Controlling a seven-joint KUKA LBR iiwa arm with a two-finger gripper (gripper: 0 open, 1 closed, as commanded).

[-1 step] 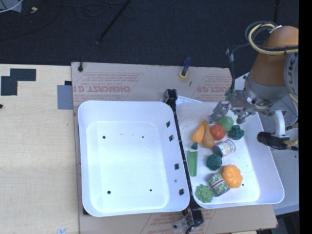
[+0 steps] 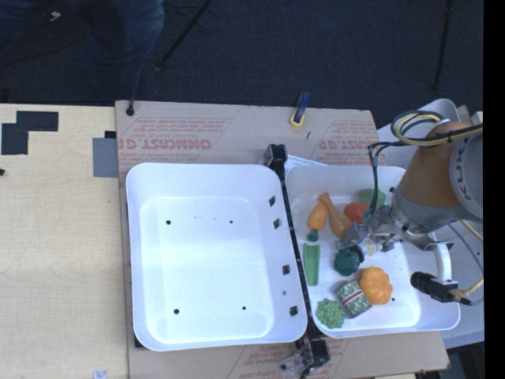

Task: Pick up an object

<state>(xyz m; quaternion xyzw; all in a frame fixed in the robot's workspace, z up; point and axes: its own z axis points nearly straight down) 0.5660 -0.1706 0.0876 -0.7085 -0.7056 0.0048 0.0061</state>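
The right bin (image 2: 432,313) holds several toy foods. An orange carrot-like piece (image 2: 334,215) lies at its upper left, with a red tomato (image 2: 356,210) and a green item (image 2: 369,198) beside it. A long green bottle (image 2: 312,260) lies along the left wall. A dark green round piece (image 2: 346,260) sits mid-bin, directly below my gripper (image 2: 364,238). An orange fruit (image 2: 376,285), a green-and-white packet (image 2: 352,298) and a green broccoli-like lump (image 2: 331,314) lie near the front. My gripper hangs low over the bin's middle, between the tomato and the dark green piece.
The left bin (image 2: 142,212) stands beside the right one on brown cardboard (image 2: 205,136). A black divider (image 2: 288,235) runs between the bins. The arm's orange band (image 2: 430,176) and cables (image 2: 414,125) hang over the right bin's far right side. A blue-and-yellow clamp (image 2: 299,110) sits at the cardboard's back edge.
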